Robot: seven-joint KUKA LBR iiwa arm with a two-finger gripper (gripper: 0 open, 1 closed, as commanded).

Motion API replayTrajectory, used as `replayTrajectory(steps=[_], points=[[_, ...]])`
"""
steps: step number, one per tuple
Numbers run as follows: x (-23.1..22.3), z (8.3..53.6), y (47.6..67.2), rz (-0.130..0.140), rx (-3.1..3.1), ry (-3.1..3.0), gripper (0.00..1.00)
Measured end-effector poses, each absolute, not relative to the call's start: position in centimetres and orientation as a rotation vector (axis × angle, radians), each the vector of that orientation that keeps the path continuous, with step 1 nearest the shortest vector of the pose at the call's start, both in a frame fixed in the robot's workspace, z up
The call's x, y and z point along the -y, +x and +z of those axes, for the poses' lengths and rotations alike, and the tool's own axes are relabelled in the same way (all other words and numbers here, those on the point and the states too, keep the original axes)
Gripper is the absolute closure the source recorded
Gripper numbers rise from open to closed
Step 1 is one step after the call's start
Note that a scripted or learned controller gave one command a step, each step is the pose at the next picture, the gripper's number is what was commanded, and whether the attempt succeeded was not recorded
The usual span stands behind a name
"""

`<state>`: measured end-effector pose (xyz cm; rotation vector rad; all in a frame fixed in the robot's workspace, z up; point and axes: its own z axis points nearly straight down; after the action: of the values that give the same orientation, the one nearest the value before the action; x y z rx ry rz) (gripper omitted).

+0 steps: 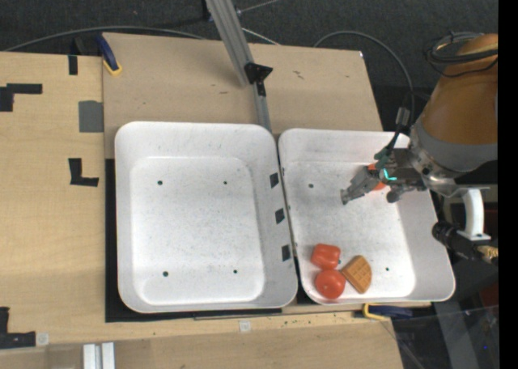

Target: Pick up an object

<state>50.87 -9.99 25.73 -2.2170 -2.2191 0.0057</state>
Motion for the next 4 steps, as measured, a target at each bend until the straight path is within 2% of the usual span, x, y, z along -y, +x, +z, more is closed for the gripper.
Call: replayTrajectory(steps=[1,2,4], points=[[10.0,26.0,50.9,0.001,2.223,-2.219,0.00],[9.9,19.7,51.4,0.008,2.218,-2.216,0.00],[8.8,8.8,51.3,0.002,2.222,-2.220,0.00]])
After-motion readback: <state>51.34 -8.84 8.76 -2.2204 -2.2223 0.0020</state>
